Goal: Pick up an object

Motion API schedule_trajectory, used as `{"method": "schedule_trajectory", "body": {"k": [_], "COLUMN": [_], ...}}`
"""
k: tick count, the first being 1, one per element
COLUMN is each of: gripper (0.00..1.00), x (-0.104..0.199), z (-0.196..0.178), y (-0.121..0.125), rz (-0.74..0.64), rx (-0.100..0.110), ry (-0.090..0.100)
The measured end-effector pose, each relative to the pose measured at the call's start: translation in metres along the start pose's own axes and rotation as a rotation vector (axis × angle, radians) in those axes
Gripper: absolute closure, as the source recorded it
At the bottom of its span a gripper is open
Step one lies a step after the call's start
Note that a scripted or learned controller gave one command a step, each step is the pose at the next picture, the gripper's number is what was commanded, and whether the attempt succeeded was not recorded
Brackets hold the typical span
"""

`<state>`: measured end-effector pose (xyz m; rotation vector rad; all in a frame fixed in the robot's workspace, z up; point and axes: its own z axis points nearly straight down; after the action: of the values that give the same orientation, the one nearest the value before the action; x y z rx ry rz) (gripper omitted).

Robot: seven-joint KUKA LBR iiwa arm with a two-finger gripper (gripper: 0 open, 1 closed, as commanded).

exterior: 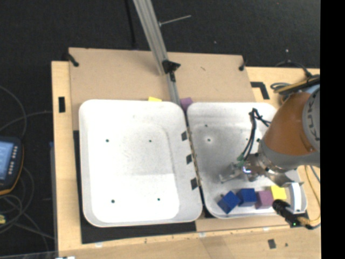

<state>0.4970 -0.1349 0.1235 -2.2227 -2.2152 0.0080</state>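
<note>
The grey two-finger gripper [233,172] hangs low inside the right-hand shallow white bin [215,117], above bare floor; whether it is open or closed cannot be told. The candidate objects lie along the bin's near wall: two dark blue blocks [228,200] [247,196], touching, then a small purple block [264,199] and a yellow block [278,192]. Recommended approach: select the leftmost blue block, which has free space on its left. Centre above it, align across its free sides, then descend vertically and avoid the bin wall.
</note>
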Motion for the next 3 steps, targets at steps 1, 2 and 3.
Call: {"method": "schedule_trajectory", "body": {"k": [1, 2, 3], "gripper": [0.0, 0.0, 0.0], "x": [-0.048, 0.025, 0.106], "z": [-0.116, -0.175, -0.201], "y": [0.027, -0.013, -0.013], "rz": [0.001, -0.012, -0.015], "rx": [-0.017, -0.014, -0.012], "ry": [-0.004, 0.002, 0.003]}}
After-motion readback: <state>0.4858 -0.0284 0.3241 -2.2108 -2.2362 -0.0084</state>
